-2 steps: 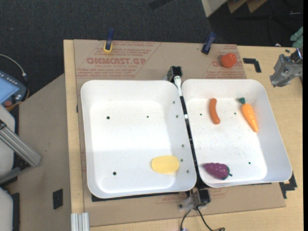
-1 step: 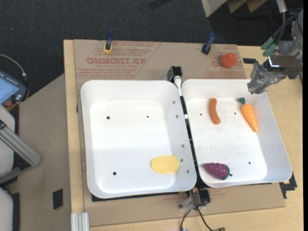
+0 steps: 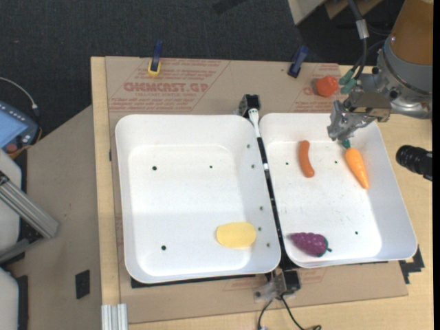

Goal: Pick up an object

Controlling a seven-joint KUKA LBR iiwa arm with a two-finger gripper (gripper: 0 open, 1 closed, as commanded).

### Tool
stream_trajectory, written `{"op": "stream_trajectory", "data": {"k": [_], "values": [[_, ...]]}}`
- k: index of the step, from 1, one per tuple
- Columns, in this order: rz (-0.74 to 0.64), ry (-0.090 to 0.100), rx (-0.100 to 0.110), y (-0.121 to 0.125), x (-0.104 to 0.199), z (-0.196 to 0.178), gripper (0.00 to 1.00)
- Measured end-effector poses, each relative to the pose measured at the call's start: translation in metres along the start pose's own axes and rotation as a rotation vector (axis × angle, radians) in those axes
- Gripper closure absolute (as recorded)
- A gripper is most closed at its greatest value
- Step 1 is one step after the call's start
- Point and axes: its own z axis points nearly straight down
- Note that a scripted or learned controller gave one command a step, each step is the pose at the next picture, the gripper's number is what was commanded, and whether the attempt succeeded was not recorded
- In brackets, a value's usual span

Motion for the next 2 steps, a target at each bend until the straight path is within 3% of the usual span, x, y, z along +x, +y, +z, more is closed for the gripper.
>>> {"op": "stream_trajectory", "data": {"k": [1,2], "values": [[-0.007,0.001,-0.010,0.0061,0.0644,-0.0073,1.00],[-0.001,0.000,-0.011,0.0141,0.0743,-0.0142,1.00]]}}
